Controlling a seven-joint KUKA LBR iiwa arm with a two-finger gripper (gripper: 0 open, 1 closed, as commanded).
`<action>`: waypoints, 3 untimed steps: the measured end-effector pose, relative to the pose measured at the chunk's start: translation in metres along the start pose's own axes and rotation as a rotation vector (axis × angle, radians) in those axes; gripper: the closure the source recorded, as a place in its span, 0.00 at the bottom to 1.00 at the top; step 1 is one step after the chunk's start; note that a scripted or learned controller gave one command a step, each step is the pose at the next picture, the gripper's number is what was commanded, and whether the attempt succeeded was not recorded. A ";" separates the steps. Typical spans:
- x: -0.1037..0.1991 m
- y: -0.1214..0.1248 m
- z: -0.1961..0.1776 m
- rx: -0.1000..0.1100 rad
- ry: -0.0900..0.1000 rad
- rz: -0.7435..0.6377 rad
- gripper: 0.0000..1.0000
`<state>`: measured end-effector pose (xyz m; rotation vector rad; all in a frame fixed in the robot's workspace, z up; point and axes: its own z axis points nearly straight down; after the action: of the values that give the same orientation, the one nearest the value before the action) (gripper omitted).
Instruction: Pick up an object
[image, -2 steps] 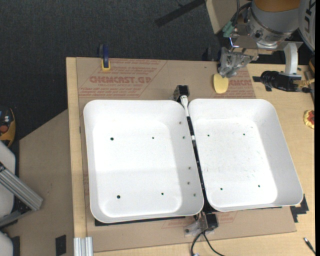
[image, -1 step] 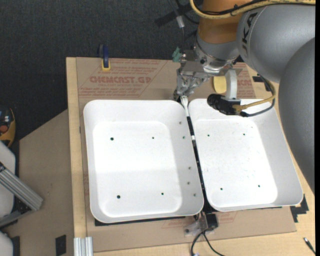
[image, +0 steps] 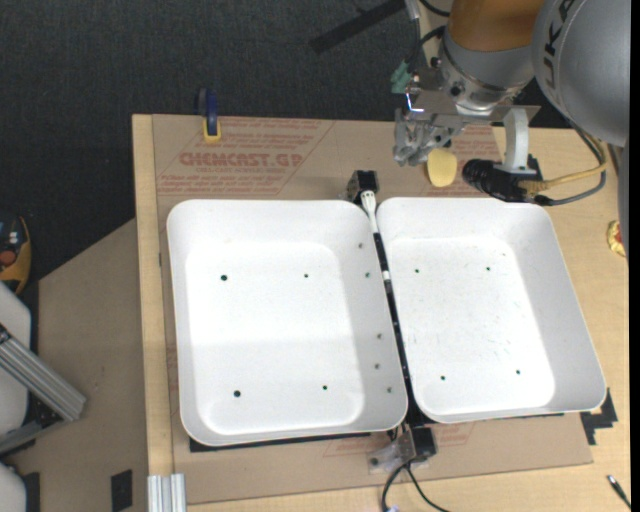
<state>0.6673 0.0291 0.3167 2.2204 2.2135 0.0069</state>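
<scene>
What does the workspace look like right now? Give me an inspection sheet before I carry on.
Surface: brown board printed with red lettering, bearing the left bin and right bin side by side.
Job's things: pale yellow object beyond the right bin's far rim, beside the hand.
Clutter: blue-and-yellow clamp on the board's far edge.
Grippers: hand raised above the board behind the right bin; finger state unclear.
Cables: black cable along the right bin's far edge; another at the near edge.
Surroundings: dark floor; aluminium rail at left.
</scene>
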 end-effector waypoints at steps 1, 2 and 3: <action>-0.120 0.000 -0.030 0.000 -0.006 0.008 1.00; -0.088 -0.003 0.065 0.018 0.003 -0.005 1.00; -0.076 -0.012 0.021 0.002 0.001 -0.005 1.00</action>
<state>0.6553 -0.0468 0.2956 2.2166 2.2205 0.0060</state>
